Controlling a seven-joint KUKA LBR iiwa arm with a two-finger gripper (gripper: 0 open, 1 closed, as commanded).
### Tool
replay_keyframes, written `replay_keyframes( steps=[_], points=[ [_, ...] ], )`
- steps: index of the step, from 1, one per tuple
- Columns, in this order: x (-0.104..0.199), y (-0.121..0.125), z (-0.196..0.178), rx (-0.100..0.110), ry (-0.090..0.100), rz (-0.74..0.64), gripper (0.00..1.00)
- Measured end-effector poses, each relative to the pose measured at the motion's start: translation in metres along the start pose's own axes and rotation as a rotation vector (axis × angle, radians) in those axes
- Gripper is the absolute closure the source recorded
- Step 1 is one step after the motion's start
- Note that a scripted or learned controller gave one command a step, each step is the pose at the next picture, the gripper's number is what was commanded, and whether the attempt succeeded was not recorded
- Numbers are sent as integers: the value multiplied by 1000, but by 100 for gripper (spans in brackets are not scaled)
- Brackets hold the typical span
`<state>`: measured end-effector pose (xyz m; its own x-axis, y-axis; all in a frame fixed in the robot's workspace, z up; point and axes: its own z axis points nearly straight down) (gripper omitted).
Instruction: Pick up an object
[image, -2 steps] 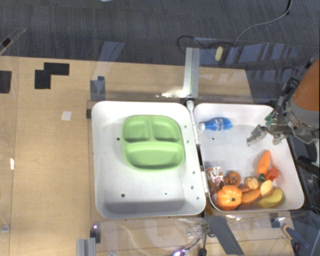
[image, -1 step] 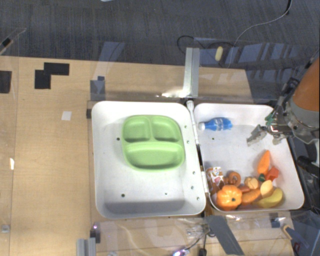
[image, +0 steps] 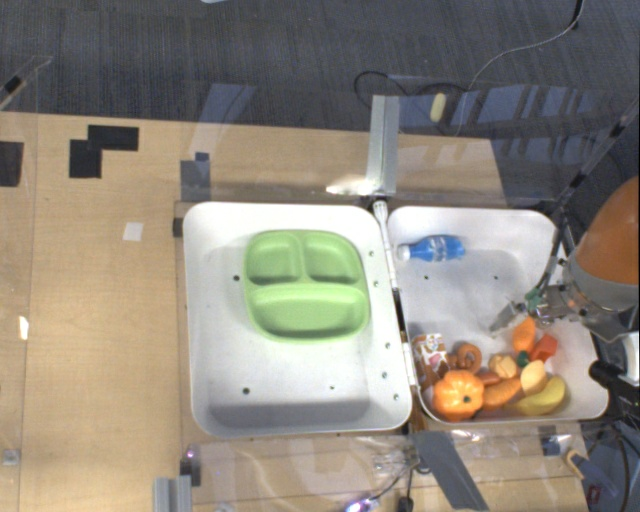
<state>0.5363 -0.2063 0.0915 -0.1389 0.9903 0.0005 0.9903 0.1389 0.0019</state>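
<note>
Gripper (image: 522, 312) sits low inside the right bin (image: 470, 225), toward its right wall, just above the toy food pile; fingers too small and cluttered to read, cannot tell if spread or pinched, nothing clearly between them. Arm (image: 610, 250) comes in from the right edge, orange band showing above the wrist. Food pile fills the near right corner of that bin: orange pumpkin (image: 458, 394) at the near edge, yellow banana (image: 545, 397) to its right, carrot-like orange piece (image: 524, 335) and a red piece (image: 545, 347) right under the gripper, brownish bits (image: 466, 356) plus a small printed packet (image: 430, 350) on the left of the pile. Blue bottle (image: 435, 248) lies on its side at the far left of the right bin, well apart from the pile. Left bin (image: 210, 390) holds a green divided tray (image: 304, 281), flat, roughly centred, three compartments. Both bins touch along the middle divider.
</note>
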Motion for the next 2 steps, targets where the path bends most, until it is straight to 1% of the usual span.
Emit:
replay_keyframes(
  steps=[1, 2],
  points=[
    [0, 2, -8, -1, 2, 0, 100],
    [77, 62, -121, -6, -1, 42, 100]
  ],
)
